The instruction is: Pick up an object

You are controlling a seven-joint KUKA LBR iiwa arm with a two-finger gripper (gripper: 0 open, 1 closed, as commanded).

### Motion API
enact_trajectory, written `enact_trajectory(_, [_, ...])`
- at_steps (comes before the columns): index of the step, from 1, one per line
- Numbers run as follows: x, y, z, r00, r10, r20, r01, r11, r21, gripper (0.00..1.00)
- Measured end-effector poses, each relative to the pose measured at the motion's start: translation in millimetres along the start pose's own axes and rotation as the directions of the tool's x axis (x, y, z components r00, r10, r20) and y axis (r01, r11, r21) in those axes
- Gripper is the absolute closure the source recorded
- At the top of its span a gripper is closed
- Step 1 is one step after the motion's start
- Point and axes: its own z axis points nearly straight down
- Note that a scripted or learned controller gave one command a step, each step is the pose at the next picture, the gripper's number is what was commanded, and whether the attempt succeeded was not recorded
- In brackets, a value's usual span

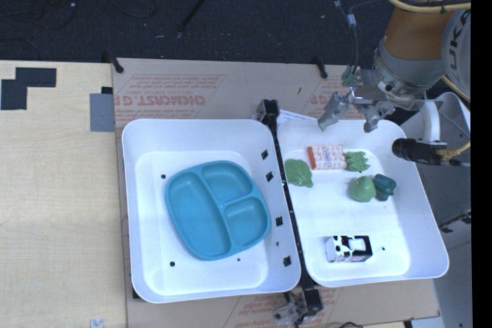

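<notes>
Cardboard sheet (184, 92) under two white bins (146, 136), pale wooden bench (54, 196) beneath.

Right bin (415, 242): the far half is crowded with a red-white packet (326, 157), green pieces (298, 173) and a teal piece (383, 185) set close together. Open floor lies between them and the black-white box (348, 248) near the front. Left bin (146, 165): a blue divided plate (217, 207) takes the middle; bare margins remain along the walls.

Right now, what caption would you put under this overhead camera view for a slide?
Robot hand above the right bin's far edge, small toys inside; a blue divided plate in the left bin.
</notes>
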Motion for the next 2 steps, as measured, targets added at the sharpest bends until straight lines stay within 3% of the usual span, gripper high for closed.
enact_trajectory(1, [0, 2, -7, 1.0, -0.001, 0.001, 0.001, 1.0, -0.011, 0.0])
enact_trajectory(2, [0, 4, 58, 1.0, -0.001, 0.001, 0.001, 1.0, -0.005, 0.0])
